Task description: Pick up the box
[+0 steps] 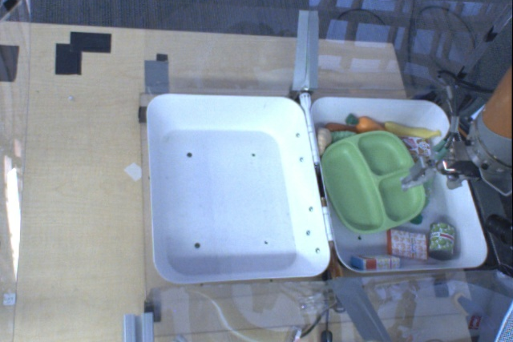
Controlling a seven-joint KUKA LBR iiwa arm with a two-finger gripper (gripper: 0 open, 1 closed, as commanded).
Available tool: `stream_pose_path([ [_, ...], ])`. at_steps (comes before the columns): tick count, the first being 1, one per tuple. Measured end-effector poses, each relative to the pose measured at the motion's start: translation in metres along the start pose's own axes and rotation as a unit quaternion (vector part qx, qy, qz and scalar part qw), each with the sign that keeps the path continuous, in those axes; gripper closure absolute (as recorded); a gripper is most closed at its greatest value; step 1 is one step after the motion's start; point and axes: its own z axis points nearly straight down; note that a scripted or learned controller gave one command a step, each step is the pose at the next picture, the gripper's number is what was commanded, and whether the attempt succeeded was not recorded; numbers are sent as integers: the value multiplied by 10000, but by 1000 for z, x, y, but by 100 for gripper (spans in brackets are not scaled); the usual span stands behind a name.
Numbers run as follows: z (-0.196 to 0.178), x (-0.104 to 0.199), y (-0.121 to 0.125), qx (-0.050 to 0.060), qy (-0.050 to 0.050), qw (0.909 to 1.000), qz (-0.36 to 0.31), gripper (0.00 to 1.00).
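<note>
Starting at your left, the pale wooden surface [80,172] is carrying some black tape marks [80,50] near its far edge. Next you are looking at the left white bin [232,188], its floor showing only a few small dark holes. Beside it, touching along the shared edge, the right white bin [473,240] is holding all the objects. A green divided plate [369,180] is lying across the middle of that bin, taking up most of its floor. Behind the plate, against the far wall, an orange carrot-like toy [367,124] and a yellow banana-like toy [410,130] are lying side by side. In front of the plate, near the bin's near wall, the box [408,243] is lying flat, red and white with print on it; a smaller flat package [374,262] is lying just to its left and nearer you, and a dark green can [442,239] is resting just to the box's right. The hand [425,171] is reaching in from the right, hanging over the right edge of the green plate, well apart from the box. You cannot tell whether its fingers are spread or pressed together, and nothing is visibly sitting between them.
</note>
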Motion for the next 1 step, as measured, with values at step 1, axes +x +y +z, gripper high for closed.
stream_pose_path([
  [1,128,31,-9,-53,0,9998,214,0],
])
